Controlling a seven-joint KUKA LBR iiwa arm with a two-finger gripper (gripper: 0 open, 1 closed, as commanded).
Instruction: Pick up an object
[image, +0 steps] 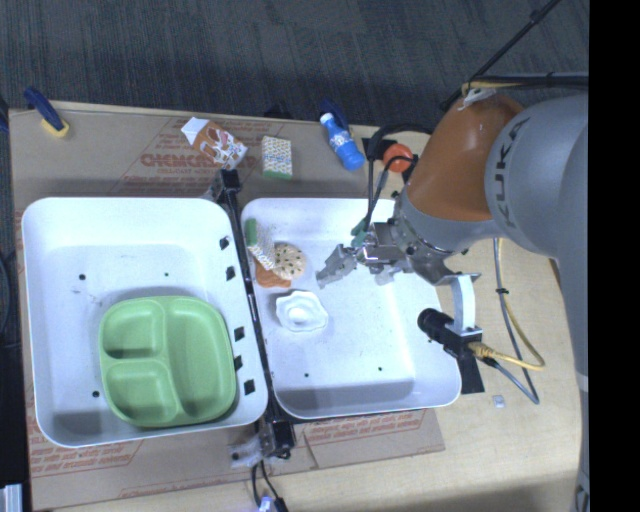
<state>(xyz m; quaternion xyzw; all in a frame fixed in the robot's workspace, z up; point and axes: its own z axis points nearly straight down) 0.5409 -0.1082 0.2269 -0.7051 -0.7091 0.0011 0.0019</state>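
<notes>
Cookie-like round tan toy with dark spots (289, 260) lies at the right white bin's (400, 390) left side, beside a white crumpled lump (300, 311) — the grey two-finger gripper (334, 268) hovers close by, fingers apparently spread, empty. Approach step; next comes descent and closing.

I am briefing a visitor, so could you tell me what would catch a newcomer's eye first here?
The green divided tray in the left bin stands out most. Next comes the grey arm with its orange band, reaching in from the right, its gripper over the right bin near a cookie and a small white object.
</notes>
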